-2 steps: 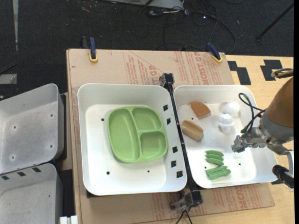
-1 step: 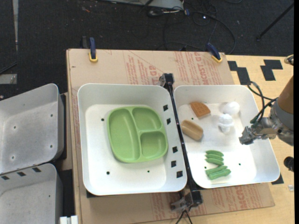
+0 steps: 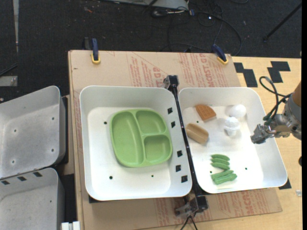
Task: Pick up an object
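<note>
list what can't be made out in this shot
- Gripper: small and blurred at the right bin's edge; finger state unclear.
- Arm: cut off by the right edge.
- White items: blend into the bin; shapes unclear.
- Green pieces: too small to identify.

Grey metal claw (image 3: 259, 134); black cables looping above the wrist

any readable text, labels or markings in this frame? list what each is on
Red print repeated across the brown backing board under the bins: rotated and too blurred to read.
Black-and-white checker marks on the bench at upper right: patterns, no letters.
Green divided plate, both white bins, food items: no text visible.
</note>
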`<action>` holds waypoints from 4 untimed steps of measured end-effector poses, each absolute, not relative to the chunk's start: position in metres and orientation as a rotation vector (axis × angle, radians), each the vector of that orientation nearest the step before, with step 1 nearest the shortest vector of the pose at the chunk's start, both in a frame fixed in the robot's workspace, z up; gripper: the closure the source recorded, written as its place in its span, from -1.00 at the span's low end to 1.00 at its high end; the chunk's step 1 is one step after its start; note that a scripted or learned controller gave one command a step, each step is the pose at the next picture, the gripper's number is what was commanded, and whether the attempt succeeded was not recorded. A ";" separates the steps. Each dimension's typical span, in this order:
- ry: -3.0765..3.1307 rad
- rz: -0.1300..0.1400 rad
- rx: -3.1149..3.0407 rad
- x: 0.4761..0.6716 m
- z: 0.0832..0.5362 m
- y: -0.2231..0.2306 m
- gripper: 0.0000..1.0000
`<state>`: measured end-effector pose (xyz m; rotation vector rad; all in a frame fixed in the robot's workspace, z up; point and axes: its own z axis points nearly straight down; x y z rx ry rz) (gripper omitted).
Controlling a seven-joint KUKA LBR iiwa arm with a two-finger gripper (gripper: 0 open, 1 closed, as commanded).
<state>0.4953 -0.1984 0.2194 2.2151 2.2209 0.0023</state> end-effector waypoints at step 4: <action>2.230 0.004 2.212 0.557 0.213 0.016 1.00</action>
